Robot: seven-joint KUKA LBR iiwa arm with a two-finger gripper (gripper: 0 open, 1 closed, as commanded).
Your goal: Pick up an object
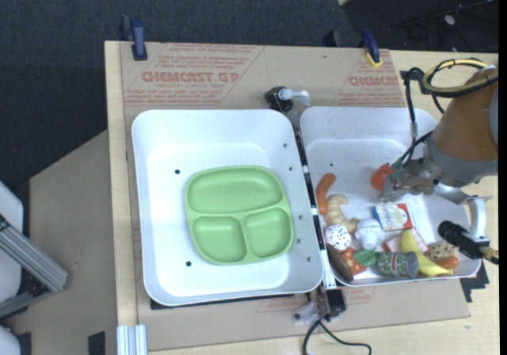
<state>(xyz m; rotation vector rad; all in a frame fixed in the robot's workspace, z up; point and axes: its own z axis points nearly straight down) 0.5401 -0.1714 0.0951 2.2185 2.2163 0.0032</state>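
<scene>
A heap of small toys point(380, 246) lies in the right bin point(348, 127), just below and to the left of the tool point(405, 181). Whether the tool is open or closed cannot be told. Well left of it, the left bin point(158, 155) holds a green divided tray point(238, 213).

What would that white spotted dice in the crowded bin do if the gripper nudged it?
The dice looks small and blocky, so it would probably slide or tumble rather than roll far. Packed against other toys in the right bin, it would likely jostle them. It seems hard, probably not fragile.
</scene>
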